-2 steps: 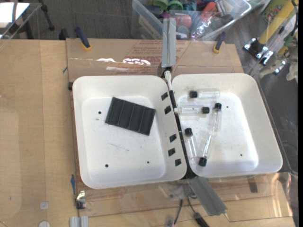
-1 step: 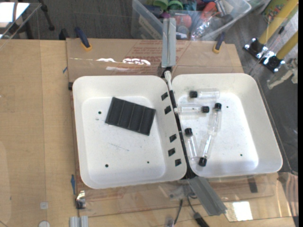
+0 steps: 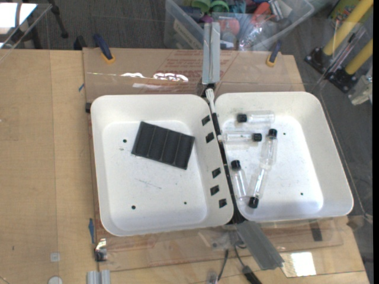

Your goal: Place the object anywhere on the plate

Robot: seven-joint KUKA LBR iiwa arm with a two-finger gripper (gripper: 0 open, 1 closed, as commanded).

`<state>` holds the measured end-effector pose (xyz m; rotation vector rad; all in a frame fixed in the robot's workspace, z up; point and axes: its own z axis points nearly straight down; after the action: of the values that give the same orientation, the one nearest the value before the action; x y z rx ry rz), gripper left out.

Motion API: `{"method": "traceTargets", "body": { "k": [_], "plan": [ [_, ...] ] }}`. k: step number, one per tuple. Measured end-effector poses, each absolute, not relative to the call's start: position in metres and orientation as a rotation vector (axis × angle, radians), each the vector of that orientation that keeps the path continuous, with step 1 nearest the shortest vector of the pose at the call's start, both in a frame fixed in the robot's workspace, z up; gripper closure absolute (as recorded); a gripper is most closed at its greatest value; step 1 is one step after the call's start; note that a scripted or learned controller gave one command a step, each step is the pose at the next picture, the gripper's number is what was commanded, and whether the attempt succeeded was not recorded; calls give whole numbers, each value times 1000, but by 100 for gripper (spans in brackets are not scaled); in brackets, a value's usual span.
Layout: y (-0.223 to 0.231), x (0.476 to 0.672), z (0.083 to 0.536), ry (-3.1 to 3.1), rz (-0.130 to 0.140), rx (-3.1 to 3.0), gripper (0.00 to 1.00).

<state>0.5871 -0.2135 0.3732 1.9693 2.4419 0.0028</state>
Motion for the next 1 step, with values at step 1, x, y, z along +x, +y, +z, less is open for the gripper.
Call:
{"method": "traceTargets", "body": {
  "k": [1],
  "plan": [
    [-214, 587, 373, 2442, 3, 1970, 0]
  ]
}}
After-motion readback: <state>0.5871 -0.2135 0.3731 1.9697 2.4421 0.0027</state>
